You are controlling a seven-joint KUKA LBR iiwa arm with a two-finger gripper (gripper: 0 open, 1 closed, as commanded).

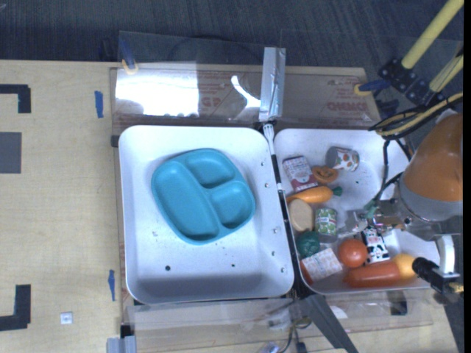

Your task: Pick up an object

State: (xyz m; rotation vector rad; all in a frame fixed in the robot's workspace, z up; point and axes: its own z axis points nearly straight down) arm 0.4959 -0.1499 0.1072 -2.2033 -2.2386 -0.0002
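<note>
Fingers of the gripper (374, 225): can't tell whether they're spread or pinched, the tip is lost in the clutter of the right bin, so no grasp can be confirmed. Left to right: two shallow white plastic bins side by side. The left white bin (140, 197) has one item, a turquoise plastic plate with three compartments (202, 195), lying flat near the bin's middle and skewed to the walls. The right white bin (368, 144) holds all the pickable stuff, and I count eleven small pieces. Along its left side there is one small red-and-white carton (296, 171), one beige rounded bread-like piece (299, 214), one dark green lump (307, 245) and one flat red-and-white packet (320, 265). Next over come one small orange piece (324, 173), one orange carrot-shaped toy with a green end (313, 195) and one green-and-white jar (325, 221). Toward the back wall lies one grey can (342, 158), tipped on its side. Near the front is one red tomato-like ball (352, 252), just beside one black-and-white cow-patterned carton (377, 250), with one long red-orange sausage-shaped toy (379, 272) lying along the front wall. The gripper sits just above the cow carton, near the jar. One grey arm with orange band (440, 169) reaches in over the bin's right edge.
</note>
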